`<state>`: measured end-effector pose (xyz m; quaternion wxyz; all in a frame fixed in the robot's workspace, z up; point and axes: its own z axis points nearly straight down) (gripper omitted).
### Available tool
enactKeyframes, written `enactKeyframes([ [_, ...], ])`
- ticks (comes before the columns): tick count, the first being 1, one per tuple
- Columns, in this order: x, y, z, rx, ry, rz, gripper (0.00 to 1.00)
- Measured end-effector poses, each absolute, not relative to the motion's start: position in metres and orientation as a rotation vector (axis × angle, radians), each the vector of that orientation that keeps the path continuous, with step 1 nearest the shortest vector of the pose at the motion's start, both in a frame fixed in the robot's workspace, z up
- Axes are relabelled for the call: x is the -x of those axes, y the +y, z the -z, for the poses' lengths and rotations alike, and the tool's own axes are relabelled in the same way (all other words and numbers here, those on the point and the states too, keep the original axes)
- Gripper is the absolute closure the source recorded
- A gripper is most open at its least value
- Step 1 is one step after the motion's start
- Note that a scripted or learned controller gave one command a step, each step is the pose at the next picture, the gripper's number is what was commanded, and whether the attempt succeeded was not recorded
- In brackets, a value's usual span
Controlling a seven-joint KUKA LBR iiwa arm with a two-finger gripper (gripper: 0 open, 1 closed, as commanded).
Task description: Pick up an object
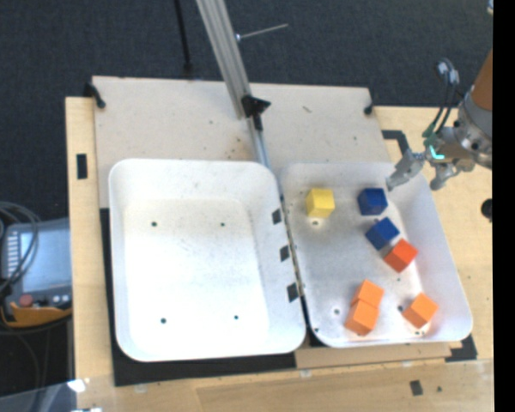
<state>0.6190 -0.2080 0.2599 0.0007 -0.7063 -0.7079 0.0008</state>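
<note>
Gripper [422,175] above right bin's [451,256] far corner, fingers apart, nothing between them.
Blocks loose in that bin: yellow block [320,202], blue block [372,201] nearest. Risk: blue blocks and red block [400,255] crowded close, so fingers likely to land on a neighbour, nudging instead of grasping.

A single fixed camera looked down on the bench [81,230] from above at a slant, far enough back to take in both white bins, the left bin [197,174] and the right bin [446,264], side by side with dark floor beyond. A metal mast [227,45] rose toward the lens from the far edge. The arm [476,118] entered at the right.
</note>
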Motion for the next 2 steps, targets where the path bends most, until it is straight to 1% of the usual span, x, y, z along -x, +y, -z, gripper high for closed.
enactKeyframes([
  [1,-0.62,-0.209,-0.262,2.219,-2.228,-0.003,0.0],
  [2,-0.612,-0.21,-0.202,2.22,-2.22,-0.007,0.0],
])
